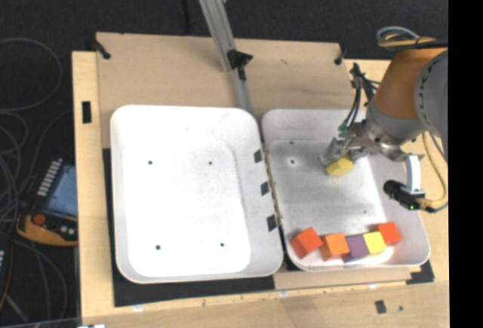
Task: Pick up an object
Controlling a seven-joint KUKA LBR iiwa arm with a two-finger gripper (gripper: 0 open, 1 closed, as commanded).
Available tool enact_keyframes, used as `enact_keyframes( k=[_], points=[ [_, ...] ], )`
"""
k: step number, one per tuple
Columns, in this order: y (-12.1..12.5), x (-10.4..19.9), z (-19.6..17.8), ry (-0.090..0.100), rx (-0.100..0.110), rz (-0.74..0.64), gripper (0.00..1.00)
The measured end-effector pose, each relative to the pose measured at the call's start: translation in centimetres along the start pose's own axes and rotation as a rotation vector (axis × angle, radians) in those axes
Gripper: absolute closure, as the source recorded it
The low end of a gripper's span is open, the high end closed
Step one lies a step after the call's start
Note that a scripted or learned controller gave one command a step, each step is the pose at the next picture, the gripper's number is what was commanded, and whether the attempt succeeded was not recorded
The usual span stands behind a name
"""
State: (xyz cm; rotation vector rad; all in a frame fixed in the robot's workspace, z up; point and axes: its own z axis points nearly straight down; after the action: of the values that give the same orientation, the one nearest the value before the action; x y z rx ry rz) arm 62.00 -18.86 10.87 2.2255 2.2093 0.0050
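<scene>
A small yellow block (339,166) sits under the tips of my gripper (341,155) in the upper middle of the right bin (317,198). The fingers appear to flank the block, but I cannot make out whether they grip it or whether it rests on the bin floor. Along the bin's front edge lies a row of blocks: a red-orange one (306,240), an orange one (335,245), a purple one (355,248), a yellow one (375,243) and another red-orange one (389,233).
The left bin (185,191) stands beside the right one on the wooden bench. A grey metal pole (219,17) slants up from between the bins at the back. Cables and a handheld pendant (53,202) lie off the bench at the left.
</scene>
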Motion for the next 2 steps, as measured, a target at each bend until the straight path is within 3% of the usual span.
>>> enact_keyframes(
  k=[1,2],
  points=[
    [0.0,-0.2,-1.0,-0.001,-0.004,0.005,1.00],
    [2.5,8.1,-8.6,0.001,-0.003,-0.017,1.00]
  ],
)
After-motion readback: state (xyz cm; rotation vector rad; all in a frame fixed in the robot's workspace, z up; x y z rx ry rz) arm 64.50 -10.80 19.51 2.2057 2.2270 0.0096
